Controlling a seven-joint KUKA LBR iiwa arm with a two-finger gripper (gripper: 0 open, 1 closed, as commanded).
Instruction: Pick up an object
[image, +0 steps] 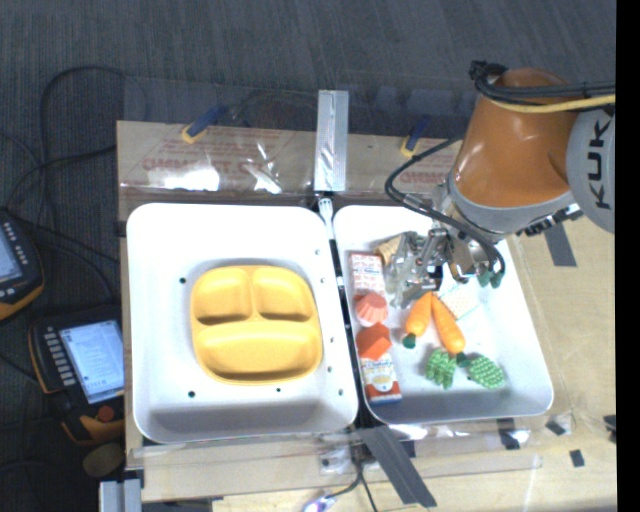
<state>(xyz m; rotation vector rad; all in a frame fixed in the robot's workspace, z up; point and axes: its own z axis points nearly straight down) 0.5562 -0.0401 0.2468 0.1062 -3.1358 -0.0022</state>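
Observation:
My gripper (412, 278) hangs over the upper middle of the right bin (520, 330), its metal fingers pointing down and left just above the toys. Just below its tips lie two orange carrots (418, 316) (447, 328), with green leafy tops (439, 366) (485, 372) beyond them. A pink and red carton (364, 272) lies left of the gripper. Under it sit a pink round toy (371, 308), an orange-red piece (373, 343) and a small orange carton (380, 380). A pale cracker (461, 299) lies just right of the fingers.
The left bin (160, 260) holds a yellow divided tray (257, 322). A metal bar (331, 140) stands behind the wall between the bins. Black cables (415, 200) loop from the arm's orange wrist (510, 140) over the right bin's far edge.

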